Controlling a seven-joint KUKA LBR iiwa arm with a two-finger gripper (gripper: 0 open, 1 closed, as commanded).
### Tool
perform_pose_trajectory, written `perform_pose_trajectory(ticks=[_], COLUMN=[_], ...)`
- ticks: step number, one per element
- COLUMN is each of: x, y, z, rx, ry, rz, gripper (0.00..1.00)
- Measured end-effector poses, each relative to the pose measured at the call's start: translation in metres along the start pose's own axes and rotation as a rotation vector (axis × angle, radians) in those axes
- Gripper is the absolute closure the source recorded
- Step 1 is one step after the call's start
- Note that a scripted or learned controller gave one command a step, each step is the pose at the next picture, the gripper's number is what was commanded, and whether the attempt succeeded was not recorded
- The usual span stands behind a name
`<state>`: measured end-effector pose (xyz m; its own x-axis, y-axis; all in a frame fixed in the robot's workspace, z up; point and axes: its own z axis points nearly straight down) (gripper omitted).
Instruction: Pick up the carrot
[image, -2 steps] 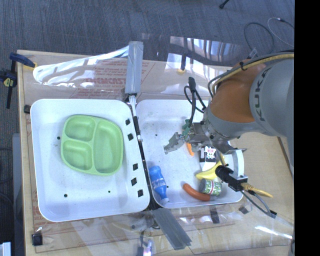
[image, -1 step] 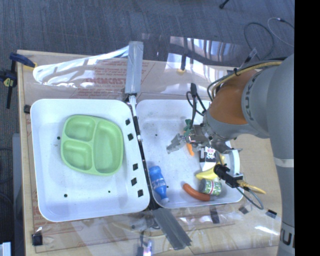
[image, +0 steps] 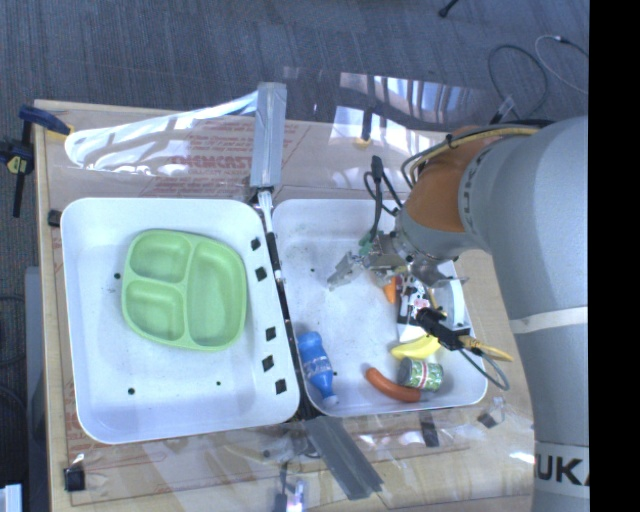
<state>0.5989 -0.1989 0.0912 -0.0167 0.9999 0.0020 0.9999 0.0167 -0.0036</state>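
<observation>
We see lots of bare white floor in the middle of the right shallow white bin (image: 330, 215). Its front is crowded: a blue plastic bottle (image: 316, 366), a long red sausage (image: 391, 385), a small green can (image: 422, 375) and a yellow banana (image: 416, 348) lie close together. The big grey arm (image: 520, 220) covers the right side. In the left white bin (image: 85, 330), a green divided plate (image: 185, 289) fills the middle.

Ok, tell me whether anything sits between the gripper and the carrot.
Nothing visible does. The gripper is right above the carrot in the right bin, with the carrot's orange tip showing just under it. The banana, can, sausage and bottle lie nearer the bin's front edge, off that path.
</observation>
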Motion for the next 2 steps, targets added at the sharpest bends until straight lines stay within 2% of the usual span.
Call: perform_pose_trajectory(ticks=[1,2], x=[0.001,-0.009], y=[0.001,-0.016], z=[-0.010,0.000], rx=[0.001,0.001], ry=[0.000,-0.001], rz=[-0.004,0.033], gripper=[1.00,1.00])
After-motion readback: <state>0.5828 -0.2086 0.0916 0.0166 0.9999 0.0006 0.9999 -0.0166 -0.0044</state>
